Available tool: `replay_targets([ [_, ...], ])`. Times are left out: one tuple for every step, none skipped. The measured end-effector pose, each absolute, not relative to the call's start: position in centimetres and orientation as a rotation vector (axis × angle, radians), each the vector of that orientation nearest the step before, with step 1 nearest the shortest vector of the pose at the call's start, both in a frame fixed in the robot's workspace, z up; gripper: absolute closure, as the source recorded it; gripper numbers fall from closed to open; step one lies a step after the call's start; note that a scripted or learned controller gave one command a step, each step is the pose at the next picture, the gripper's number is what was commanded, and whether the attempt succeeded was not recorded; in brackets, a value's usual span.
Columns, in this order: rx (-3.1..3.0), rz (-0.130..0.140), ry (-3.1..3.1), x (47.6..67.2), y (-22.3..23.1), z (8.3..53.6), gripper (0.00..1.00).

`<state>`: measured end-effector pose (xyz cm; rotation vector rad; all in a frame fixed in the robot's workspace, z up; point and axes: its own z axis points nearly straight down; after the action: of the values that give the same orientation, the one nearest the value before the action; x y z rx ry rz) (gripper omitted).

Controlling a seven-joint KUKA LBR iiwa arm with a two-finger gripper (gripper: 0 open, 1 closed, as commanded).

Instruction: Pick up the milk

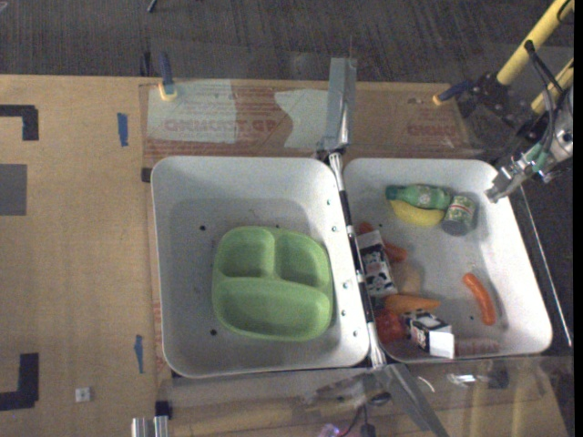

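The milk [375, 264] is a small white carton with black patches. It lies against the left wall of the right bin [533, 285], close to the divider between the bins. My gripper [503, 188] hangs at the far right corner of that bin, above its rim. It is well to the right of the milk and apart from it, with nothing seen in it. The arm's end comes in from the right edge of the view.
The right bin also holds a green bottle [417, 194], a yellow fruit [414, 213], a small can [459, 213], a sausage [480, 298], a carrot [412, 303] and a white and black box [432, 334]. A green divided plate [271, 283] lies in the left bin [182, 244].
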<state>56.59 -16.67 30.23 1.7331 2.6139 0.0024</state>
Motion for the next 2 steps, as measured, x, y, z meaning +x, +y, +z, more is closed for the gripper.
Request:
replay_targets([
  [1.601,0.0,2.704,53.5,-17.1,25.7,1.0],
  [1.373,0.003,2.818,58.5,-8.5,29.1,1.0],
])
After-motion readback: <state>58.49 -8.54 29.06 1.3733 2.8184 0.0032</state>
